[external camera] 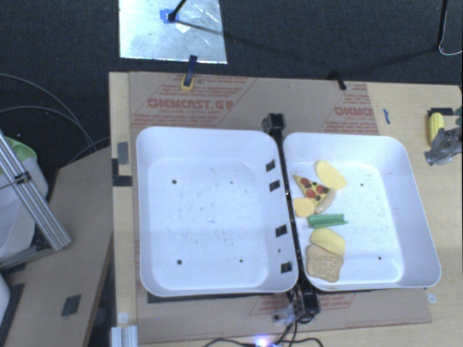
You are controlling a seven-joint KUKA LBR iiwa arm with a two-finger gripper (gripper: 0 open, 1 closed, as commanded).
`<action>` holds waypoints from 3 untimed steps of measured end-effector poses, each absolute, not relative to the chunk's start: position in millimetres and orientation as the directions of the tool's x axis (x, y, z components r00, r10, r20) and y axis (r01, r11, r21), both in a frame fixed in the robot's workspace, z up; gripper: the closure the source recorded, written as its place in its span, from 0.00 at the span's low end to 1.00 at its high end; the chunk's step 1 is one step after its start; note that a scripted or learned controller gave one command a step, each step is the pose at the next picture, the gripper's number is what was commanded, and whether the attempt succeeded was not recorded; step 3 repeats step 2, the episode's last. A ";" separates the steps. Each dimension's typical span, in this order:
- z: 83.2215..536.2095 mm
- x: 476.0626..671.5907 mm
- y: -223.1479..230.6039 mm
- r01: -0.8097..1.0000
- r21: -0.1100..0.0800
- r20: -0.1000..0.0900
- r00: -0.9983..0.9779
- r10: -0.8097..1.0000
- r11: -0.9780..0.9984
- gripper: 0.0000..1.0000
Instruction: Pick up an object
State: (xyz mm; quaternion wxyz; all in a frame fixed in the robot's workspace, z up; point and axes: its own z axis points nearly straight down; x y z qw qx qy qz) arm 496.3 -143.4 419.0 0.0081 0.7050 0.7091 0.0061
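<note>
I cannot tell whether my pincer is released or clenched. Any pick would come from the right bin (405, 194), where the toy food huddles near the divider: pizza slice (311, 188), green stick (327, 220), bread (324, 264). The left bin (210, 215) sits beside it. A clamp (189, 74) pins the cardboard (304, 100), printed "CHEMCAST", to the tabletop (448, 215), likely to stop sliding.

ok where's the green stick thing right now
The green stick lies in the right bin, near its left wall, flat on the floor. It sits just below the pizza slice and just above a yellow piece.
</note>
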 end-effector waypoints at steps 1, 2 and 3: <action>398.7 485.6 -205.5 1.000 0.003 -0.003 0.005 1.000 -0.005 1.00; 356.0 519.5 -206.2 1.000 0.002 -0.001 -0.004 1.000 0.004 1.00; 356.0 519.5 -206.2 1.000 0.002 -0.001 -0.004 1.000 0.004 1.00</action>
